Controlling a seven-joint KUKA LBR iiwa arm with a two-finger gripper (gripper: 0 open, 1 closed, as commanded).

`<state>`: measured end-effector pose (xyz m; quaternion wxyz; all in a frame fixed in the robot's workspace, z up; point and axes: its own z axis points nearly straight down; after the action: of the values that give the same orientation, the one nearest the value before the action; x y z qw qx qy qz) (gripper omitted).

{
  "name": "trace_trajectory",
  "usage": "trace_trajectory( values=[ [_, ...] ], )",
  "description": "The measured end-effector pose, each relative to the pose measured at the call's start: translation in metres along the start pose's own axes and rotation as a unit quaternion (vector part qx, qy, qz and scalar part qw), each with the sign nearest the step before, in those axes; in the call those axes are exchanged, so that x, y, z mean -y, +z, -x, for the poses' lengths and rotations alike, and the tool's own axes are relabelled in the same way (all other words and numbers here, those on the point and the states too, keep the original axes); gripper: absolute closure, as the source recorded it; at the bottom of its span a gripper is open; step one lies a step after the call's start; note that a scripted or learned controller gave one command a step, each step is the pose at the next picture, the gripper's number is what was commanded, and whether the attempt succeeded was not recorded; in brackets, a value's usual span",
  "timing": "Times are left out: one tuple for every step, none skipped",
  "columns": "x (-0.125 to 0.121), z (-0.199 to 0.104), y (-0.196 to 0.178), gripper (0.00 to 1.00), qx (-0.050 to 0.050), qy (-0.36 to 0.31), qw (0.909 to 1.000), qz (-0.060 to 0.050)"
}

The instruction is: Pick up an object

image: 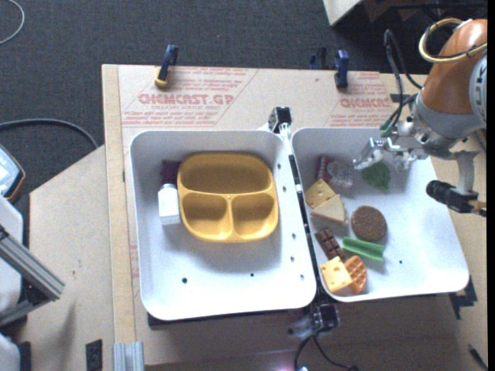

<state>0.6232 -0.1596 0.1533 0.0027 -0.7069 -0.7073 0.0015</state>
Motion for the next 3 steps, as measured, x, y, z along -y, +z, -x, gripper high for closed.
trace_trajectory(
  values=[
    [-0.006,0.005,0.048,0.00,0.000,0.000,1.0000,0.000],
    [-0.008,0.005,0.064,0.00,0.000,0.000,1.0000,0.003],
    [-0.011,0.004,0.050,1.00,0.000,-0.001,1.0000,0.009]
  ],
)
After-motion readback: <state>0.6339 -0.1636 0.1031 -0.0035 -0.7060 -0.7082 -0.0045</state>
